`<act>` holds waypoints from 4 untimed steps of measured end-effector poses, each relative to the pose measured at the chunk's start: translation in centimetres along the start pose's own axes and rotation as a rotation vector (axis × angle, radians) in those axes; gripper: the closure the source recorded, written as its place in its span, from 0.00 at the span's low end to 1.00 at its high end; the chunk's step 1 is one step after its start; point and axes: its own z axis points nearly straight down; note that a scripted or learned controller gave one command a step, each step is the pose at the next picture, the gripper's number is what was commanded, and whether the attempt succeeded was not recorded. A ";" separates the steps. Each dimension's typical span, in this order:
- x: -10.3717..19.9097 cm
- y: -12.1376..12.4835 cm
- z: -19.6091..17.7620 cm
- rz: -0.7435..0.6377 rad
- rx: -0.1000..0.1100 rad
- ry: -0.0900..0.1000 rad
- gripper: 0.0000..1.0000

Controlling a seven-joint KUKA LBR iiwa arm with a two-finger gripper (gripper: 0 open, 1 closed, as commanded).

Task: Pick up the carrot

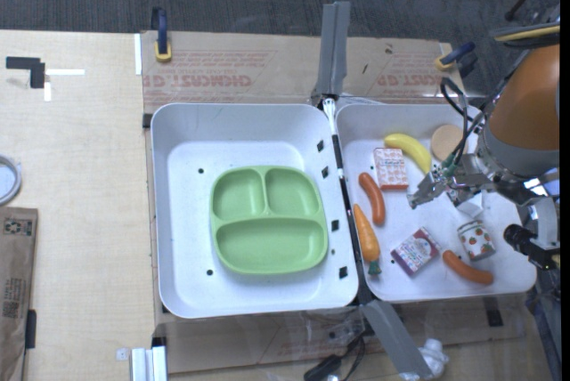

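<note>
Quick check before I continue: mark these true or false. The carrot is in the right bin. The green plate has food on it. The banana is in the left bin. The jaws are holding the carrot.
1. The carrot is in the right bin: true, by its left wall.
2. The green plate has food on it: false, its compartments are bare.
3. The banana is in the left bin: false, it lies in the right bin.
4. The gripper holds the carrot: false, the carrot lies apart from it.

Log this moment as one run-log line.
gripper: over right bin, holding nothing | carrot: by bin's left wall, untouched | status: not picked
</note>
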 end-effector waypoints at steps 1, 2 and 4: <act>3.0 -4.7 7.4 -0.028 0.001 0.001 0.00; -2.8 -5.1 -9.1 -0.073 -0.001 -0.002 0.00; -6.8 8.6 -12.4 0.181 -0.001 -0.002 0.00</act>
